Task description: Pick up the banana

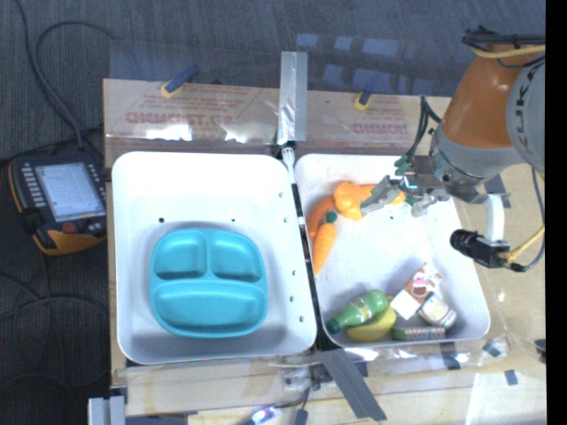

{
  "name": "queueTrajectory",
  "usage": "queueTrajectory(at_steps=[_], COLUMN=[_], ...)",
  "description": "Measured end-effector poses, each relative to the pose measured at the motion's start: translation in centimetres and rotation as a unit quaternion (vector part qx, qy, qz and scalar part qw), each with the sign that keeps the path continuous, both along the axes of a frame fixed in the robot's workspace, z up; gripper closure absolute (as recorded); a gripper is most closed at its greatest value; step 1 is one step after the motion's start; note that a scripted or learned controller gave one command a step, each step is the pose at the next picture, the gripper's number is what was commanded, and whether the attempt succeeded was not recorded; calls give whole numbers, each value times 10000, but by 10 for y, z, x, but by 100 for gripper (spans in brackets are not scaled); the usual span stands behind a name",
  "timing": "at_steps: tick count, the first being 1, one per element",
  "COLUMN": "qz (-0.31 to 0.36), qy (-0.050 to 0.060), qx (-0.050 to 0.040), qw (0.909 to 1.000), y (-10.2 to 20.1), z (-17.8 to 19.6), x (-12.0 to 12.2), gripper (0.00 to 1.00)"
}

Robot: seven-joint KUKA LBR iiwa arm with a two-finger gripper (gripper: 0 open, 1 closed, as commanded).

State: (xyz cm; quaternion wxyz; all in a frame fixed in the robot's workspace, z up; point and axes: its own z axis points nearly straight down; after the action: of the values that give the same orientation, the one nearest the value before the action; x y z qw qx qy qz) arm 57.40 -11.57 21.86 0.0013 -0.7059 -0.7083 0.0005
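Banana (pixel 376 326) lies at the lower edge of the right bin (pixel 461 264), in the lower middle-right of the frame, its yellow curve tucked under a green bottle (pixel 359 309) that rests on top of it. You will find a small carton (pixel 422 288) and a dark can (pixel 423 332) just right of it, crowded into the same lower corner.

Your gripper (pixel 396 192) hangs in the upper part of the right bin, well apart from the banana. Its fingers reach toward frame left and sit just beside an orange pepper (pixel 353 198); you cannot tell from this angle how far they are spread, and nothing can be made out between them. A carrot (pixel 323 241) lies below the pepper, against the wall between the two bins.

The left bin (pixel 142 184) holds a blue divided plate (pixel 209 278) in the lower left of the frame. A pendant (pixel 55 195) sits on the floor at the far left, and the arm (pixel 487 104) enters from the upper right
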Motion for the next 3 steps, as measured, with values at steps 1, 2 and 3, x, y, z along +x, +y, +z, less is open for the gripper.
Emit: queueTrajectory(at_steps=[1, 2, 3], qz=[1203, 4951, 6001], qy=[-6, -32, -12], qx=[-5, -3, 13], qw=[9927, 8689, 7999], y=[-1, 20, 37], z=[35, 84, -35], x=[-50, -89, -90], gripper=[0, 0, 0])
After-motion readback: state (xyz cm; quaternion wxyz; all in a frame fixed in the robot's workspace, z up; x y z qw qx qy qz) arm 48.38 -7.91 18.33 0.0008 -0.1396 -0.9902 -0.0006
